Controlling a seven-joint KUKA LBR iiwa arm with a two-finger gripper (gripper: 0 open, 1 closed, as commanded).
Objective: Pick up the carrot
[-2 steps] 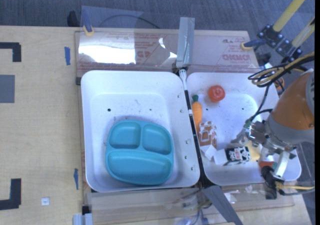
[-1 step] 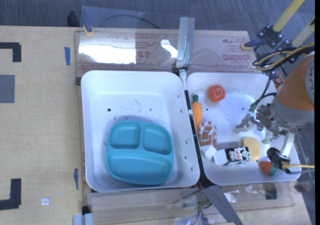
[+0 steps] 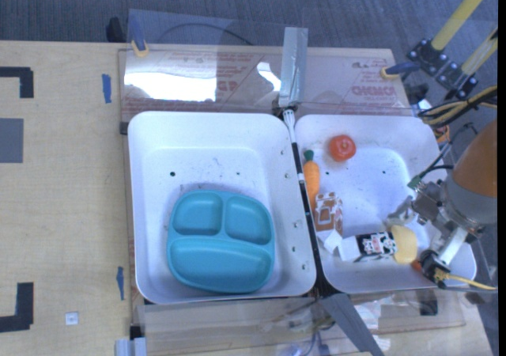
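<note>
While the claw is hanging low over the arm's side of the near bin, the carrot is lying well apart from it. It is resting across the bin floor, lengthwise against the wall dividing the two bins, with its green top pointing toward the far edge. Whether the claw is released or clenched cannot be told.

Judgement: the approach step is in hand, and the pick is not yet begun. The next move is calling for a traverse across the bin, then a descent with the claw lining up across the carrot's narrow body. The adjoining wall is leaving little room on one side.

Obstructions between claw and carrot:
- a pale yellow fruit just beside the claw
- a black-and-white carton touching it
- a brown-and-white box near the carrot's tip

A tomato is sitting beyond these, near the carrot's top. A blue divided plate is resting in the far bin, clear of the route.
</note>
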